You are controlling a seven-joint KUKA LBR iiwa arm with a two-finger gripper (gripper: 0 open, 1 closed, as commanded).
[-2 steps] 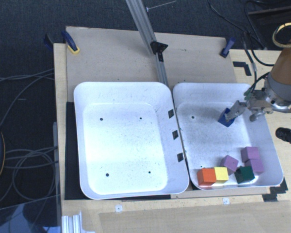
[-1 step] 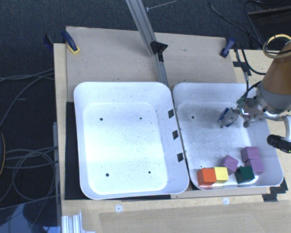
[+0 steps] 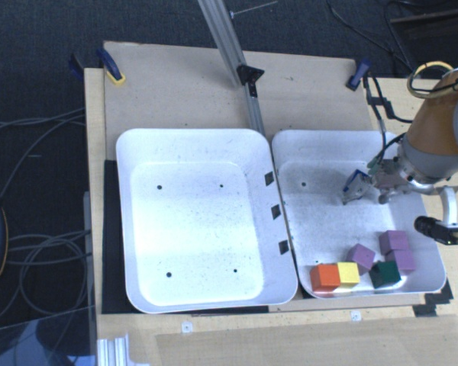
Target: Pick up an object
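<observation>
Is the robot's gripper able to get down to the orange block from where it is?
Probably yes. The gripper hangs over bare floor of the right bin, and nothing lies between it and the orange block. The yellow block touching it and the bin wall beside it could crowd the fingers.

Lab: clamped bench (image 3: 183,82); floor cables (image 3: 30,227)

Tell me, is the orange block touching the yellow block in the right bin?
Touching. The camera view shows the orange block pressed against the yellow block, no white floor between them.
</observation>
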